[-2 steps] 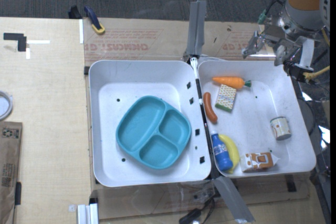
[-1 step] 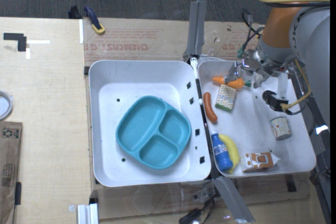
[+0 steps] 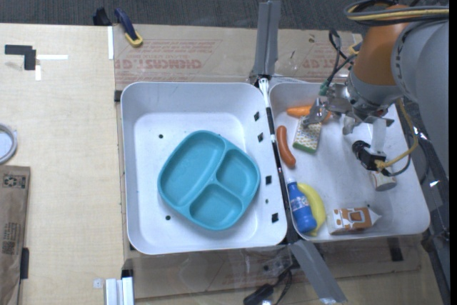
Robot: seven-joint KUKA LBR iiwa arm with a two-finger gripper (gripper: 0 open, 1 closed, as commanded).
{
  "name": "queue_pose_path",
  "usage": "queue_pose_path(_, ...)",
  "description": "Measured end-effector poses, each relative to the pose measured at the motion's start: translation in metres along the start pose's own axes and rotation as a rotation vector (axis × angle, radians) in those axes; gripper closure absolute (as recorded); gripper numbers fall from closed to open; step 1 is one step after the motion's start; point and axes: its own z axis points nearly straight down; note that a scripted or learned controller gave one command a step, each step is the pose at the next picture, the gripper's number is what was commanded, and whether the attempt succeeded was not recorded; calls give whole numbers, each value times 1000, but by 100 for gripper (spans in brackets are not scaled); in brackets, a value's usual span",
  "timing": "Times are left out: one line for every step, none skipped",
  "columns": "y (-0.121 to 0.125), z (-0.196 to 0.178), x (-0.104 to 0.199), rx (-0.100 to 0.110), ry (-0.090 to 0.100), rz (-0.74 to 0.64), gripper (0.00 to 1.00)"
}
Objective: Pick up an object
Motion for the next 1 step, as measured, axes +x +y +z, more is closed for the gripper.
queue_pose_path(1, -11, 0, -3, 2, 1, 100)
